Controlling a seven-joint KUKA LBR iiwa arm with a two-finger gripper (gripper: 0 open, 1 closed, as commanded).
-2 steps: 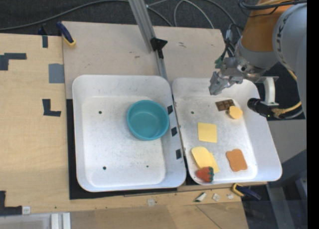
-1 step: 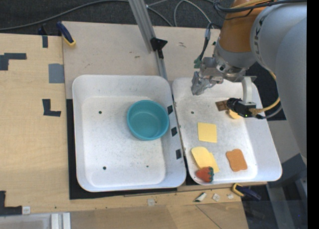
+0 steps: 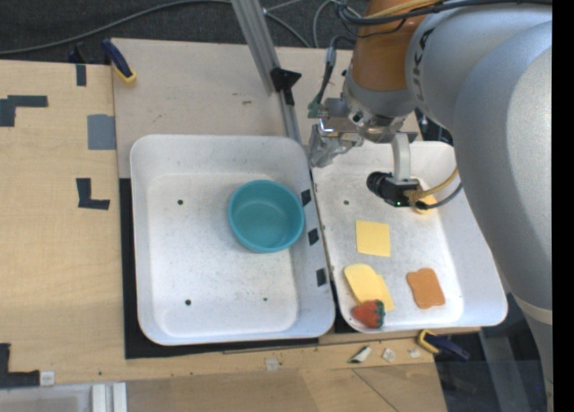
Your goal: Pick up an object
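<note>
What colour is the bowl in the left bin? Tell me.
Teal blue; the bowl shows clearly in the camera view.

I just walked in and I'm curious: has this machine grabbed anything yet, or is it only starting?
Nothing looks picked up yet. The yellow square, pale yellow piece, orange piece and red strawberry-like toy all lie on the right bin floor, and the teal bowl sits in the left bin. The end effector hangs above the right bin's far-left corner. The whole grasp and lift remain.

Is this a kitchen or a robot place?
Probably a robot lab. A big robot arm reaches over two white bins on a workbench; they hold toy food and a teal bowl.
</note>
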